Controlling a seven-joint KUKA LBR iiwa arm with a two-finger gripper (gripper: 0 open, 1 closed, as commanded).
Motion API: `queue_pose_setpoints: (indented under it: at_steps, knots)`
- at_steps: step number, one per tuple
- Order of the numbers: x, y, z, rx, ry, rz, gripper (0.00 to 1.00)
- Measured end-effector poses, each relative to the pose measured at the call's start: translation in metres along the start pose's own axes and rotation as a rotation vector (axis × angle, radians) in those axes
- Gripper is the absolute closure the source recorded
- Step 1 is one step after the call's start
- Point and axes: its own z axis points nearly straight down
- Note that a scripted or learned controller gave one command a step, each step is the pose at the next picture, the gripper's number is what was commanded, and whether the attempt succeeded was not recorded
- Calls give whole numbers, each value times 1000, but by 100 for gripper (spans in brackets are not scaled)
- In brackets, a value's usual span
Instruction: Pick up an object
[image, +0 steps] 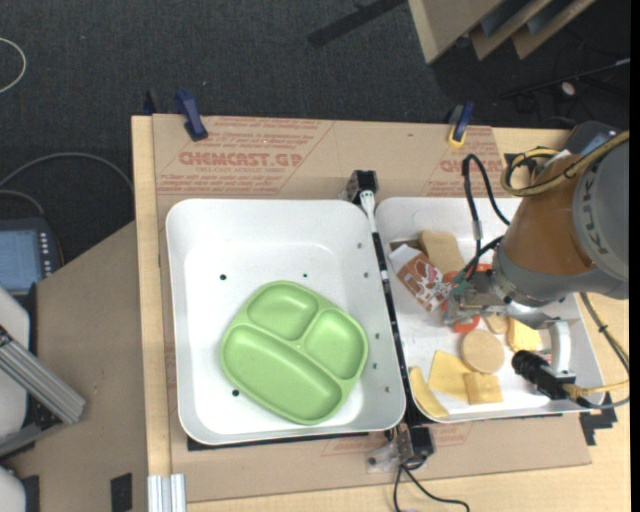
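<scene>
Pick attempt in right bin

End effector (462, 303) sits low in right bin (440, 216) amid food pieces, beside red-white packet (421, 279), prob. lined up to grab it. Can't tell if spread or pinching. Green tray (293, 351) lies apart in left bin (200, 240).

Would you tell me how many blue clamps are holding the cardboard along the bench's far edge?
2. One blue clamp sits at the far left corner of the cardboard, above the left bin; the other blue clamp is farther right, above the right bin. The arm may hide more.
</scene>
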Motion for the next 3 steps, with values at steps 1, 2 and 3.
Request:
queue_pose_setpoints:
  at_steps: [1,2,3]
  knots:
    - [0,0,1,1,0,0,0]
    - [0,0,-10,-2,-1,1,100]
    - [0,0,-9,-1,0,1,0]
